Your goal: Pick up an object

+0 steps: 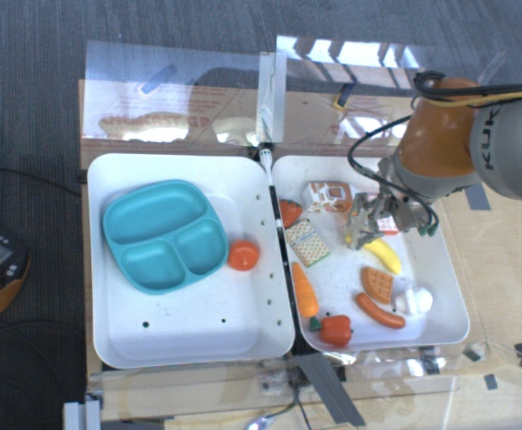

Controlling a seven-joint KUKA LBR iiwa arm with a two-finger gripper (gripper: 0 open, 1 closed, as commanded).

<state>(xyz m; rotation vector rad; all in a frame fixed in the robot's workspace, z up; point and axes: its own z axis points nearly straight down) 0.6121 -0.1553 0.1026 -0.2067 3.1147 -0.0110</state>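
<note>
My claw (pixel 361 231) hangs low in the right bin (pixel 444 307), grip unclear from here, the banana (pixel 384 255) just beside it, waffle (pixel 378 285) and sausage (pixel 380 311) below, cracker (pixel 307 242) left.

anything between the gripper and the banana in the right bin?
Nothing visible. The gripper hangs over the right bin, just up-left of the banana, with bare bin floor between them. Nearest neighbours are the waffle below the banana and the checkered packet further left; neither lies between.
</note>
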